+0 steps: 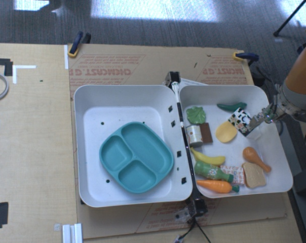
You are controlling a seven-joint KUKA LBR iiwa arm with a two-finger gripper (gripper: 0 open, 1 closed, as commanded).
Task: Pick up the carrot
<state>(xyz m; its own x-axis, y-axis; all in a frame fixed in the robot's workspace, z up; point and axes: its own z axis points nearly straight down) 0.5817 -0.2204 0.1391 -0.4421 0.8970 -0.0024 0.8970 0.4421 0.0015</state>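
Red print runs across the cardboard sheet [158, 67] under the two bins, and it stands upside down from this camera. Left of the middle, above the left bin [82, 135], one block seems to read "CHEMAST GR" in large letters, with smaller lines below it that are too fine to make out. A matching red block (equally inverted) sits above the right bin [274, 151], near the sheet's far right corner, partly legible at best.

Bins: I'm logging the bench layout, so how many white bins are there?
2. The left bin holds a teal tray. The right bin holds the toy food, with the carrot near its front edge.
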